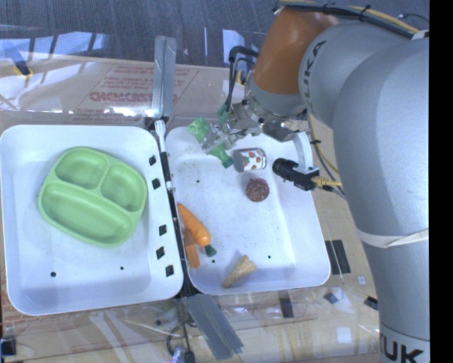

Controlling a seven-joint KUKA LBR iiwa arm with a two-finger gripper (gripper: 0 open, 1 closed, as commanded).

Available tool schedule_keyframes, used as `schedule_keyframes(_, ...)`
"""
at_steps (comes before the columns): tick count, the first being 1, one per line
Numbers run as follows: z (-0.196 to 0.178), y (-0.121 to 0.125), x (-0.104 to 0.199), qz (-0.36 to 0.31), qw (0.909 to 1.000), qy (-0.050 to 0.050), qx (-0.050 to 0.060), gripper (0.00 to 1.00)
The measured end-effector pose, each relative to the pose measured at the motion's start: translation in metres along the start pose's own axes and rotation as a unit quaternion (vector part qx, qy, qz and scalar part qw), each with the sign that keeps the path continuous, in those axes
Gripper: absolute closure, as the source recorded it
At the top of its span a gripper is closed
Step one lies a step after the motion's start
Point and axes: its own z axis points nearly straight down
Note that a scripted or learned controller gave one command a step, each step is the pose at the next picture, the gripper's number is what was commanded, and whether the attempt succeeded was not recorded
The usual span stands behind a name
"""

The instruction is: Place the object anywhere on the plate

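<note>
Green plate [94, 196] sits in the left bin [29, 278]. Well right of the plate, the tool [228, 132] hangs beside a green object [203, 131]; its grip cannot be told.

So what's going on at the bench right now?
The grey KUKA arm is reaching into the far end of the right white bin, its gripper down by a small green object. A small can, a brown round piece, orange carrots and a tan cone lie there. The green divided plate sits in the left white bin.
</note>
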Motion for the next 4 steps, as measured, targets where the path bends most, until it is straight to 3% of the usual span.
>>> schedule_keyframes(1,0.001,-0.020,0.076,0.021,0.9998,0.000,0.002,1.00)
schedule_keyframes(2,-0.013,-0.052,0.123,-0.097,0.9953,0.000,0.002,1.00)
schedule_keyframes(3,-0.013,-0.052,0.123,-0.097,0.9953,0.000,0.001,0.00)
schedule_keyframes(4,0.001,0.005,0.167,-0.134,0.9910,0.000,0.001,0.00)
